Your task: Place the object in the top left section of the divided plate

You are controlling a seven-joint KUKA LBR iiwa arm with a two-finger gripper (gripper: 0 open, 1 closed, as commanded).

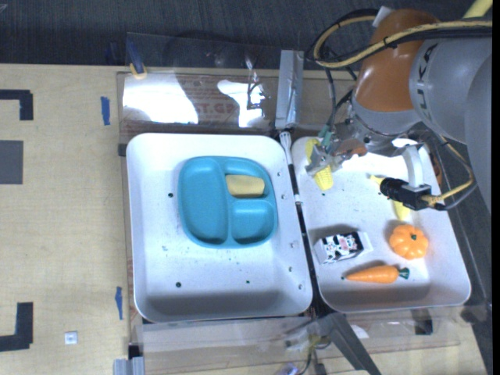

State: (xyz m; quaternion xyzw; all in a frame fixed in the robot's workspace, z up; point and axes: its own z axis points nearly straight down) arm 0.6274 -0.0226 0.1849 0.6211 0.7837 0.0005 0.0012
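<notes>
Both white bins [156,272] look like smooth plastic w/ a slight sheen, speckled w/ dark spots. Divided plate [226,200] in the left bin: matt blue plastic. Bench [58,248] left of that bin is pale wood grain, prob laminate. Behind the bin, a clear glossy sheet [195,92] w/ heavy glare. My arm [445,69] is satin grey w/ a shiny orange band.

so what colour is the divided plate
Light blue; the camera view shows the divided plate in the left bin.
</notes>
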